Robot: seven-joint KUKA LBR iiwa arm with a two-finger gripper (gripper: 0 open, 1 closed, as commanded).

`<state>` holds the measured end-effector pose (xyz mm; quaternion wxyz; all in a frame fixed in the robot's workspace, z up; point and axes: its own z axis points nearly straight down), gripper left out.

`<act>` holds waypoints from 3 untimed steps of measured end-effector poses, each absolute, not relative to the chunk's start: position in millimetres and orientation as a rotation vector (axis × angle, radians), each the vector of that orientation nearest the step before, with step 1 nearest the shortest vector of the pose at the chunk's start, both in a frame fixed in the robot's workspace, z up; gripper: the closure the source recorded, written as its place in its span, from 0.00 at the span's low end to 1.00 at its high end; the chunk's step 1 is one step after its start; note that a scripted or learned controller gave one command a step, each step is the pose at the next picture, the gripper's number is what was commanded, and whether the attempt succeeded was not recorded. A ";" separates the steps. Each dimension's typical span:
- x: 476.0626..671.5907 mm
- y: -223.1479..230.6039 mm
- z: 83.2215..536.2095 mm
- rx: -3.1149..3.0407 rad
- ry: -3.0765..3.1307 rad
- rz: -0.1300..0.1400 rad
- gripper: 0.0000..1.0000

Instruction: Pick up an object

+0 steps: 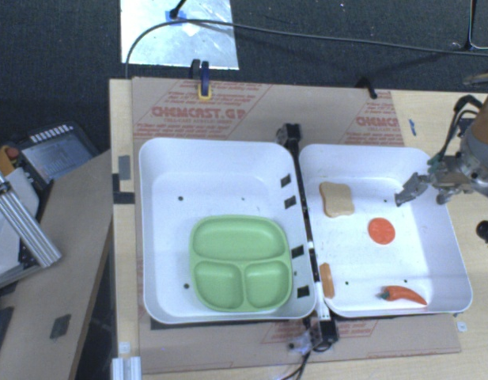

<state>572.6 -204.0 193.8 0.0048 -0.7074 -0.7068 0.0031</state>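
Two white bins sit side by side on the counter (251,101). The left bin (172,172) holds a green divided plate (240,261). The right bin (441,244) holds a tan bread slice (337,199), a round red-orange slice (381,231), an orange carrot-like piece (403,294) near the front wall, and a small sausage-shaped piece (327,279) along the divider. The jaws (424,187) hang over the right bin's far right side, with nothing visible between them; whether they stand wide or narrow I cannot tell. The red-orange slice lies nearest, just left and toward the front; the bread slice lies farther left.
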 end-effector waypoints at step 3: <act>579.9 -196.3 111.9 -2.216 -2.226 0.001 0.00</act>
